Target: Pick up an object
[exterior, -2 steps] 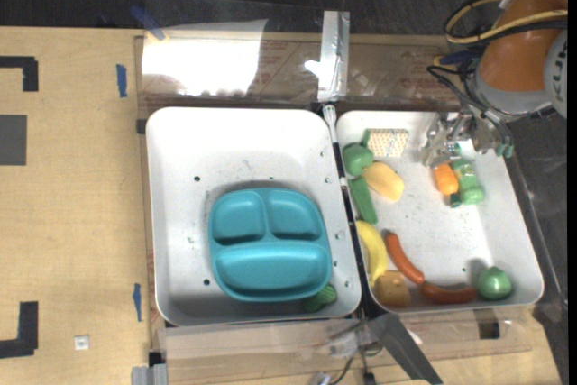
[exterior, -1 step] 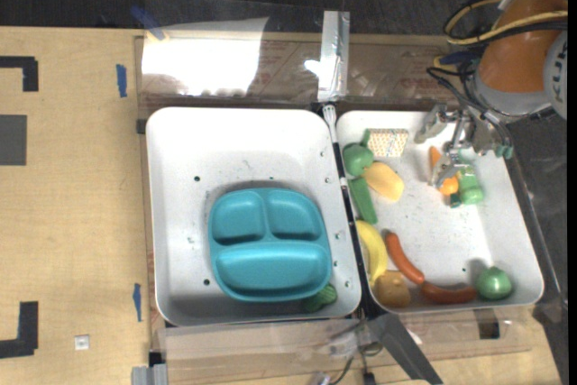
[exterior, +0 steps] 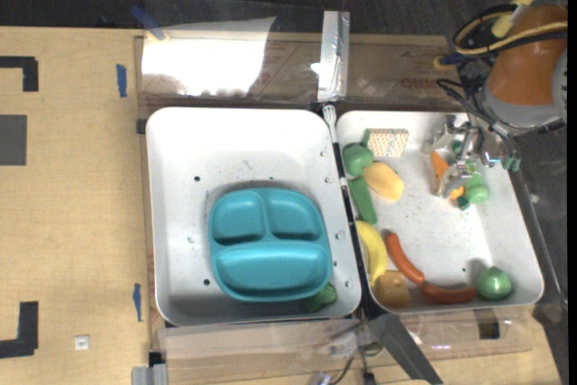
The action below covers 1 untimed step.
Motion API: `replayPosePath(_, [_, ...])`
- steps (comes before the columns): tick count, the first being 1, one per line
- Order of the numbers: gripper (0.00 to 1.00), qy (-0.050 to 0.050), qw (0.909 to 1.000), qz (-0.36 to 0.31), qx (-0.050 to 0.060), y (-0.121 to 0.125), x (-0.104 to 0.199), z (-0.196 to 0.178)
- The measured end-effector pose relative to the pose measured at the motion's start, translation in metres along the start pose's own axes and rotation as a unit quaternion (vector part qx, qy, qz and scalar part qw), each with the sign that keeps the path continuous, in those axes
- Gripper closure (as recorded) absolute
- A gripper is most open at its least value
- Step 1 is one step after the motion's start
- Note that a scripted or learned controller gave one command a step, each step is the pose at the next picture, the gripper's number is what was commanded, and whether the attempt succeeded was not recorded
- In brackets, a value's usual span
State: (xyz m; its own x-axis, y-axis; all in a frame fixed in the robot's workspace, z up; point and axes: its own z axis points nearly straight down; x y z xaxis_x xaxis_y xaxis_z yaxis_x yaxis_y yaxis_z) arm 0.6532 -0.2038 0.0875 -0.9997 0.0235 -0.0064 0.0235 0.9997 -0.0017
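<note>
We saw a teal divided plate (exterior: 268, 242) lying in the left bin (exterior: 171, 194). In the right bin (exterior: 518, 234), toy foods lay scattered; the end effector (exterior: 460, 160) hung over an orange piece (exterior: 439, 165), its grip state unclear to us.

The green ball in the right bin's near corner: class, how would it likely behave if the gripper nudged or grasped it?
The green ball looks round and smooth, so it would probably roll when nudged, though the bin wall and the sausage beside it may stop it. Its curved, shiny surface could slip between the fingers. It is likely light toy food.
</note>
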Motion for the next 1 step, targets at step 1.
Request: replayPosePath(1, [1.0, -0.007, 1.0, -0.001, 0.002, 0.0003, -0.0041, -0.0157])
